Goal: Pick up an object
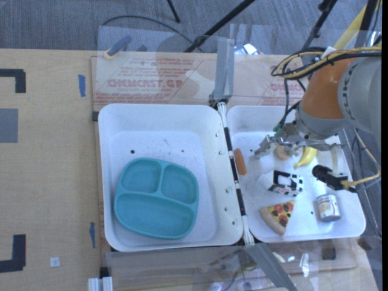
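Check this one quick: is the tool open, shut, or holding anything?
Tool: low in the right bin, beside the banana; open or shut cannot be told, and no object shows in its grip.

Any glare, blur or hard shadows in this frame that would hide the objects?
Camera view: lighting is even and soft, with mild glare on the clear sheet behind the bins; the teal plate and pizza slice look sharp; the gripper area is slightly soft, so the small items under it are hard to read.

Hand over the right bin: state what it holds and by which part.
Cannot be told. The hand sits low in the right bin beside the banana; nothing visibly gripped.
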You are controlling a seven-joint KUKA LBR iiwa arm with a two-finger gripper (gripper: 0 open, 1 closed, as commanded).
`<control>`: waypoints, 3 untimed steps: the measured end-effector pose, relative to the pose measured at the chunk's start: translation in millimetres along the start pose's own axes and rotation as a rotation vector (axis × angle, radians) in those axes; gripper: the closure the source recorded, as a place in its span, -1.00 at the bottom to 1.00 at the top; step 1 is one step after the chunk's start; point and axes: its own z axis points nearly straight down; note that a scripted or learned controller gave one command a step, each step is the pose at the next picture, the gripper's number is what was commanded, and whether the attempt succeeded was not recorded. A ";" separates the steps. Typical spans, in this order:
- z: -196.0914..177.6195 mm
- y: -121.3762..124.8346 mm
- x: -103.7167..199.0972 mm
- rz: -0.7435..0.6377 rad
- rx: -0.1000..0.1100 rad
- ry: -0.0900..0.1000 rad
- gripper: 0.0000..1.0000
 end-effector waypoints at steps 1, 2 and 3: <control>-1.0 -82.3 -15.1 -0.045 0.000 -0.002 -1.00; -9.6 -80.6 -17.4 -0.041 -0.004 -0.003 1.00; -9.6 -80.6 -17.3 -0.041 -0.004 -0.003 -1.00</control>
